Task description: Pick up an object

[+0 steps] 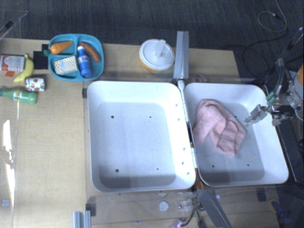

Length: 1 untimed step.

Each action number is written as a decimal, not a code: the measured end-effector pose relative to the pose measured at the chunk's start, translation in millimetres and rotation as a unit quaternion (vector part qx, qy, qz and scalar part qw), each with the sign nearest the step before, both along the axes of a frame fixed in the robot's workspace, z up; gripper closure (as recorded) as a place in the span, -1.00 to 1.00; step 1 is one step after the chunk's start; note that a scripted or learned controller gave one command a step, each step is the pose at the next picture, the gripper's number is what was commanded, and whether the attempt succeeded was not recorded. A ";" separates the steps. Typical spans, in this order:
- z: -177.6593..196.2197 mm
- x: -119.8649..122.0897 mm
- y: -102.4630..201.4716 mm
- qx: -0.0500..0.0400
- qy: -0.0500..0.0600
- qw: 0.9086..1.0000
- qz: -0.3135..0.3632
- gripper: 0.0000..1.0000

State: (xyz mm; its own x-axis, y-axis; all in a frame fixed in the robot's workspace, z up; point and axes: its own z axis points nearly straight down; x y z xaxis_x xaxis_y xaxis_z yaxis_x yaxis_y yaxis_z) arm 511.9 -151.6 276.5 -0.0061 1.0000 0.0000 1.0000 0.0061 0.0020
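A crumpled pink cloth [219, 126] is lying in the right bin [266, 172], in its left half and close against the wall it shares with the left bin [133, 141], with the bunched, higher end toward the bin's far left corner and the looser end trailing toward the middle of the floor. Its long axis is being judged to run at a slant from that far left corner down toward the near right. The gripper [256, 114] is being held over the right side of the same bin, near its right wall and roughly level with the cloth's middle, reached in from the arm [290, 99] at the bin's right edge. Whether the tool is spread or closed cannot be told from this angle; nothing is being seen caught in it, and the cloth is lying apart from it. The cloth is therefore being placed toward the bin's left wall from the tool, a short way across the bare floor, so a move toward that wall and a descent onto the raised folds are being judged necessary. Cups, bottles and a blue tray [76, 56] are sitting on the bench beyond the left bin's far left corner.
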 end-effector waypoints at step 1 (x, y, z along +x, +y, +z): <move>-155.8 32.8 26.0 0.000 0.002 0.999 0.040 -1.00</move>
State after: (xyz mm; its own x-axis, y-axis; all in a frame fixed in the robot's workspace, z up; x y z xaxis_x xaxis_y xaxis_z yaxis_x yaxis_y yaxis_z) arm 544.6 -125.6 120.7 -0.0858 0.9963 0.0011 0.9963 0.0858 -0.0014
